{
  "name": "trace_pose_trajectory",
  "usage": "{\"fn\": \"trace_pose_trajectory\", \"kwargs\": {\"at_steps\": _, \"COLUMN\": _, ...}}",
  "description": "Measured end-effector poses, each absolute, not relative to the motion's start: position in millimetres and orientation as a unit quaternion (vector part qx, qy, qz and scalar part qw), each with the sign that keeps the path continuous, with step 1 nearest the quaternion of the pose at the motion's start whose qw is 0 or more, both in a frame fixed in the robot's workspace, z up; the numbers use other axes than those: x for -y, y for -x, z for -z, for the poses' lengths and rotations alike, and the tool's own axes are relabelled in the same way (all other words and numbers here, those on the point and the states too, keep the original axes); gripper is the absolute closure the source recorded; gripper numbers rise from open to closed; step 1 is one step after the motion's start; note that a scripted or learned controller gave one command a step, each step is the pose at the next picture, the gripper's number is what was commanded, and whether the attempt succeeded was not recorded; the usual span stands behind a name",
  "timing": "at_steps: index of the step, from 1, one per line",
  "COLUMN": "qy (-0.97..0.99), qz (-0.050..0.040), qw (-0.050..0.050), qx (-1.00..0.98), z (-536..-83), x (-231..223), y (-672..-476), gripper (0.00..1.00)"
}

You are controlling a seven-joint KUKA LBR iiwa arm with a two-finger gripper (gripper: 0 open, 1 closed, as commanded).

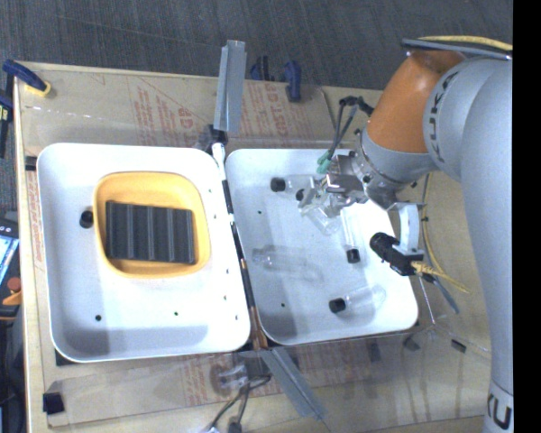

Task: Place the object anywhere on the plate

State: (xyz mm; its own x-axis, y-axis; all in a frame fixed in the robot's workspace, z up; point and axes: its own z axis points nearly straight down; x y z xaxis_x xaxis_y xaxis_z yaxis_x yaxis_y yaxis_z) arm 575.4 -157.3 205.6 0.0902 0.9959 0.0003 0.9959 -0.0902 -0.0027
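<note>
A yellow plate with rounded corners lies in the left bin. A dark grey ridged block rests on it. My gripper hangs over the upper middle of the right bin, far from the plate. Clear plastic pieces lie right under and around it, and I cannot tell whether any of them is between the fingers. A clear item with a black cap sits just left of the gripper.
More clear items lie in the right bin: one near its left side, one with a black cap at the front, and a small black piece. A small black item sits left of the plate. A ridge divides the bins.
</note>
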Motion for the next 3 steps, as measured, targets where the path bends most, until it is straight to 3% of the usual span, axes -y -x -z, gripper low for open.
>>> {"fn": "trace_pose_trajectory", "kwargs": {"at_steps": 1, "qy": 0.635, "qz": -0.0015, "qw": 0.003, "qx": 0.772, "z": -208.2, "x": 92.4, "y": -579.3, "gripper": 1.00}}
{"fn": "trace_pose_trajectory", "kwargs": {"at_steps": 2, "qy": 0.523, "qz": -0.0006, "qw": 0.000, "qx": 0.852, "z": -191.2, "x": 26.2, "y": -616.2, "gripper": 1.00}}
{"fn": "trace_pose_trajectory", "kwargs": {"at_steps": 3, "qy": 0.523, "qz": -0.0006, "qw": 0.000, "qx": 0.852, "z": -191.3, "x": 26.5, "y": -616.2, "gripper": 0.00}}
